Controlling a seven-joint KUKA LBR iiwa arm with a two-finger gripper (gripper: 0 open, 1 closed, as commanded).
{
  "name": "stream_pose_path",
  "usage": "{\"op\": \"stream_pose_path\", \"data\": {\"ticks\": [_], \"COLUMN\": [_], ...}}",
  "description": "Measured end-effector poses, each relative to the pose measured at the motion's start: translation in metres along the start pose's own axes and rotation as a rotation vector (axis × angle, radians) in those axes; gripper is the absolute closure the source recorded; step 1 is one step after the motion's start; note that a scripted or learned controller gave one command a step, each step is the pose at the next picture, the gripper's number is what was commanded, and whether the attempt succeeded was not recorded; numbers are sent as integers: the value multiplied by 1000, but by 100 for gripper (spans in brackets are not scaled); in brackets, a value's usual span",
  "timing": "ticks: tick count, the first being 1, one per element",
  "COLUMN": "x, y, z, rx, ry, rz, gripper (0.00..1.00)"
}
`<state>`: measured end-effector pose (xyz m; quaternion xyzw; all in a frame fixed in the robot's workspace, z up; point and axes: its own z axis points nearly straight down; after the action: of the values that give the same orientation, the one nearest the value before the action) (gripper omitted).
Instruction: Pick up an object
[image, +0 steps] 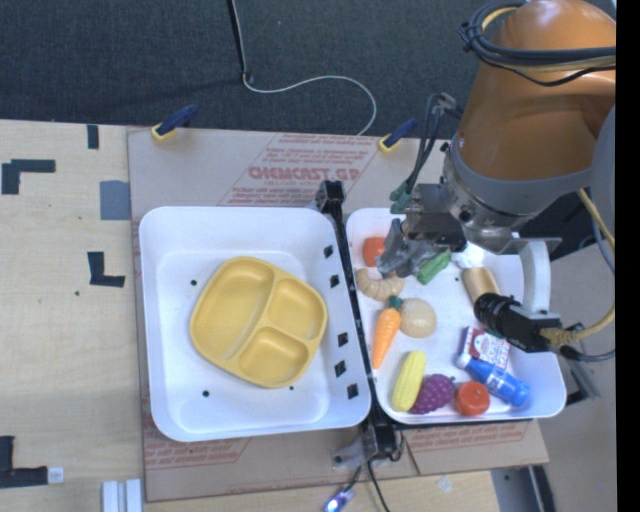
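My gripper (393, 258) hangs low over the back left part of the right bin (545, 375). It is just above a beige bread-like toy (377, 288) and next to an orange-red toy (372, 248). A green piece (436, 266) lies right beside it. Further forward lie a carrot (385, 336), a pale egg-shaped toy (419, 318), a corn cob (408, 380) and purple grapes (434, 392). A red tomato (472, 400), a blue bottle (502, 383) and a red and white carton (482, 348) sit at the front right. The arm hides the bin's back right.
The left bin (170, 300) holds a yellow divided plate (258, 320). A black divider strip (345, 300) runs between the two bins. A tan cylinder (478, 282) lies by the arm. Cables and a black fitting (515, 322) hang off the wrist over the right bin.
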<state>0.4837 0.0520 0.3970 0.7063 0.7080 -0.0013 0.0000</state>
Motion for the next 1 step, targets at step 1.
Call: {"op": "stream_pose_path", "data": {"ticks": [1], "x": [53], "y": [0], "z": [-20], "rx": [-2], "ry": [3], "rz": [-4], "gripper": [100]}}
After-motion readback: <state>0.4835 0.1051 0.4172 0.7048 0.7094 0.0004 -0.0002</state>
